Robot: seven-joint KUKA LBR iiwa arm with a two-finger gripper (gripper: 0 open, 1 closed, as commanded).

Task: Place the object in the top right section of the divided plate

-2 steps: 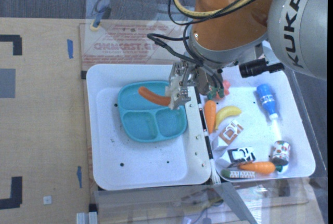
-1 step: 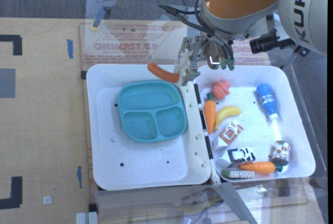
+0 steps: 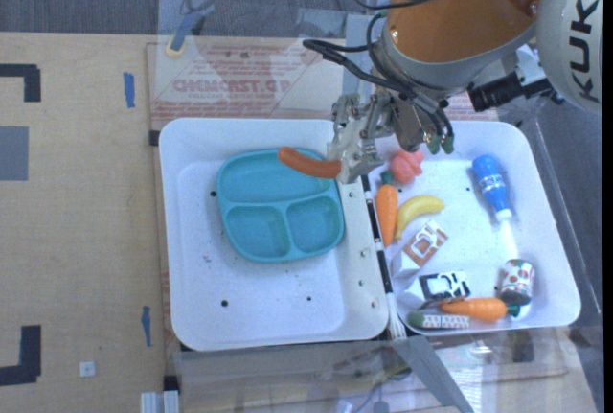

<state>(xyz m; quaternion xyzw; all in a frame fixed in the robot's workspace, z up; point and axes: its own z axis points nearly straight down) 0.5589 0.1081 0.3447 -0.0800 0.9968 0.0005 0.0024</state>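
Single arm in from right, gripper (image 3: 352, 152) down low over the inner wall between the two bins, at the top right edge of the divided plate (image 3: 280, 208). Obj = orange-red sausage (image 3: 308, 163), lying across the plate's upper rim, long axis roughly left-right w/ slight downward tilt toward the right; its right end runs in under the fingertips (image 3: 347, 164). Looks pinched there, so I read the gripper as clenched on the sausage at its right end, though the finger gap itself is small and partly hidden by the wrist hardware, so moderate confidence only. Key relation: sausage extends leftward from the gripper, out over the plate's large upper section, i.e. most of its length is left of the grasp pt. Target = top right section; judged from layout, the obj body sits over/above that corner already, left tip near plate's top middle. Est. step: transport nearly done, release pending. Next move prob. needs small shift down and left into the plate so the whole length clears the rim before letting go. Risk: end-grasp means the obj may pivot or roll off the rim into the left bin (image 3: 192, 286). Other toys in right bin (image 3: 551, 210): carrot (image 3: 386, 210), banana (image 3: 420, 208), blue bottle (image 3: 490, 186); not involved.
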